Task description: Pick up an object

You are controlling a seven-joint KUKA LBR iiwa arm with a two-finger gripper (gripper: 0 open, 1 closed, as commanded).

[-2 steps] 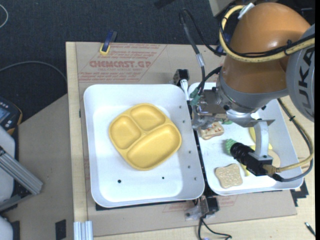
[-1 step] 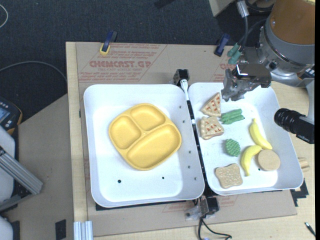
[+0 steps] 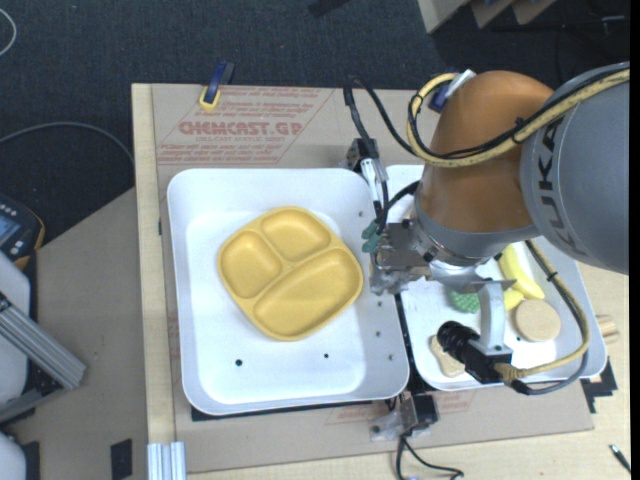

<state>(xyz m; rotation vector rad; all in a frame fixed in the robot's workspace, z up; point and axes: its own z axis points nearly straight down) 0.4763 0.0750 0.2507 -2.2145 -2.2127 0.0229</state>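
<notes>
Right of centre in the frame, the arm (image 3: 480,158) hangs over the seam between the 2 bins, its orange band covering most of the right bin (image 3: 590,353). The tool (image 3: 392,263) sits low at the inner edge there, just beside the left bin (image 3: 190,268). You cannot tell from this angle whether the tool is wide, narrow, or holding anything; the wrist body hides its working end.

Risks, as judged from this frame:
- The tool is close to both bin walls at the seam. A descent here could land on a rim instead of an object and tilt or shove a bin.
- The yellow divided plate (image 3: 290,271) is broad, shallow and smooth. A pinch on its rim could slip, or lift 1 edge and drop it.
- Small items in the right bin are crowded and partly under the arm, so a grasp there could catch 2 at once or nudge them aside.

Positions: the plate lies flat in the middle of the left bin, its right edge near the tool but apart from it, to the tool's left in the frame. A green piece (image 3: 464,297), a yellow piece (image 3: 521,271) and a tan disc (image 3: 536,318) lie in the right bin, lower right of the tool.
</notes>
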